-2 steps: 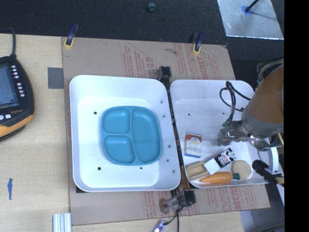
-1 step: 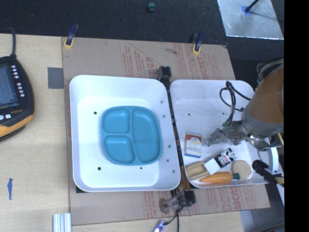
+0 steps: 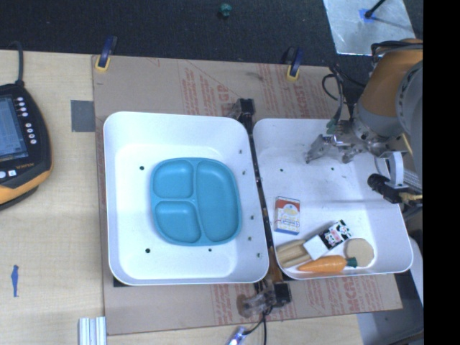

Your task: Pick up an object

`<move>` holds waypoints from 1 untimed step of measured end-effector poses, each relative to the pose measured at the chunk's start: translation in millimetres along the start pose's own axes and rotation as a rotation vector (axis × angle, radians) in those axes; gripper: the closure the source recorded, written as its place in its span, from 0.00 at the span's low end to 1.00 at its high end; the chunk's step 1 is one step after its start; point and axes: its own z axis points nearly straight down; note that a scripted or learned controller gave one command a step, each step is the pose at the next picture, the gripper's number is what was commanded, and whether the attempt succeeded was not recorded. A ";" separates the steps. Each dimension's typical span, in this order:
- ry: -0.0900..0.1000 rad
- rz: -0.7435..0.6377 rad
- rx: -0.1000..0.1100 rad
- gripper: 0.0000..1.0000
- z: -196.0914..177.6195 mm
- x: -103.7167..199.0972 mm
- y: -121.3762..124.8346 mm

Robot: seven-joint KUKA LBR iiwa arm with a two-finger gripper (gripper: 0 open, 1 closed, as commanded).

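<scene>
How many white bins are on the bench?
2. The left bin holds a blue divided plate. The right bin sits beside it, with the gripper above its far end.

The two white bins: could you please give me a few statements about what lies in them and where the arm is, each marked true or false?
1. The blue divided plate lies in the left bin. True.
2. The carrot lies in the left bin. False: it lies at the near edge of the right bin.
3. The end effector is over the far part of the right bin. True.
4. The small red and white box is held by the end effector. False: it lies on the bin floor, apart from it.
5. The carrot lies beside a wooden disc. True.
</scene>
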 end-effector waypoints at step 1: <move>0.000 -0.001 0.003 0.00 0.7 -1.4 -125.2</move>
